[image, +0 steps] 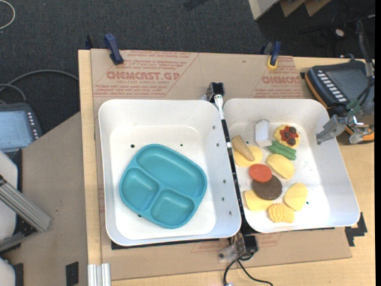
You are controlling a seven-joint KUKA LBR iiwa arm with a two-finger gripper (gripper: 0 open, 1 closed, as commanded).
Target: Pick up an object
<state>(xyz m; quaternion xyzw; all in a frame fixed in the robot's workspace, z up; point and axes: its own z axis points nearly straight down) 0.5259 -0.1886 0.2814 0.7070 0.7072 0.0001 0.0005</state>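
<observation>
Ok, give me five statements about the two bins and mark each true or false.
1. The teal tray lies in the left bin. True.
2. The tray has five compartments. False: three show.
3. The toy food is piled in the right bin. True.
4. The red disc lies on the tray. False: it lies in the right bin, among the other food.
5. The gripper sits over the left bin. False: it is at the right bin's right rim, with no item seen between its jaws.
</observation>
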